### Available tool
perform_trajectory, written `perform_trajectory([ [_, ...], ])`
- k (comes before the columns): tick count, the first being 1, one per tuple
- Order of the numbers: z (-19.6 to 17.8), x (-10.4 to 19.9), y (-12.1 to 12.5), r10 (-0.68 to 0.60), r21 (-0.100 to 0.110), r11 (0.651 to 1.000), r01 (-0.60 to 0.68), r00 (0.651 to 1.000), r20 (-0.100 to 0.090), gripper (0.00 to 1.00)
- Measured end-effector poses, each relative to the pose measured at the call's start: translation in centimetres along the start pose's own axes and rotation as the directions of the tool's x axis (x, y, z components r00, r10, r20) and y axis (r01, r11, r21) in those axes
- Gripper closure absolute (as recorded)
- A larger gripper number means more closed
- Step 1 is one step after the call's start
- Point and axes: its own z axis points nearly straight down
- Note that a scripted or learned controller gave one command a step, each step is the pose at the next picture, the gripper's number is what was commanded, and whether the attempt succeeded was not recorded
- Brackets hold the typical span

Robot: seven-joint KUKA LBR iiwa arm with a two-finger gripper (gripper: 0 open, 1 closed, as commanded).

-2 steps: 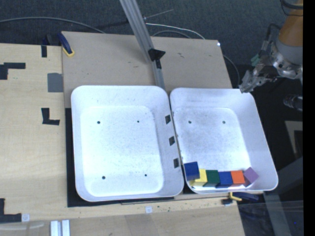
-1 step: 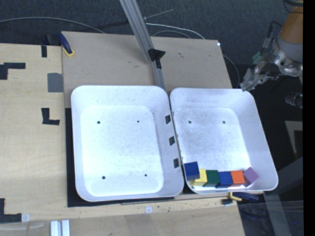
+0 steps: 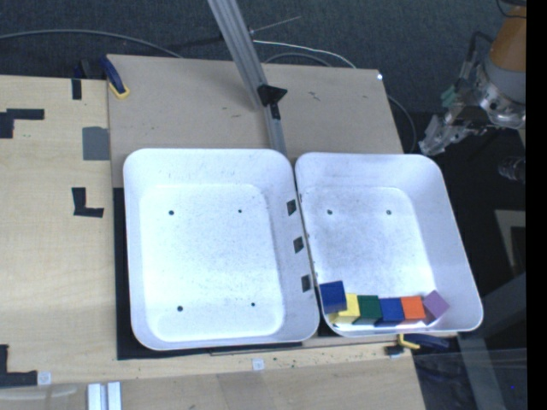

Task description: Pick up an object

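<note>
Several small coloured blocks lie in a row along the near wall of the right bin: a blue block, a yellow one, a green one, another blue one, an orange one and a purple one. My gripper hangs off the bench just beyond the right bin's far right corner, far from the blocks. Above it are the grey wrist and the orange band. I see nothing held in the gripper.
The left bin sits beside the right one, with black clips along their shared wall. A metal pole slants over the bench behind the bins. Cables run across the dark floor at the back.
</note>
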Motion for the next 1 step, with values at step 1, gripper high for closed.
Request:
perform_trajectory([
  [1, -0.97, 0.05, 0.03, -0.001, 0.001, 1.0, 0.001, 1.0, 0.001, 1.0],
])
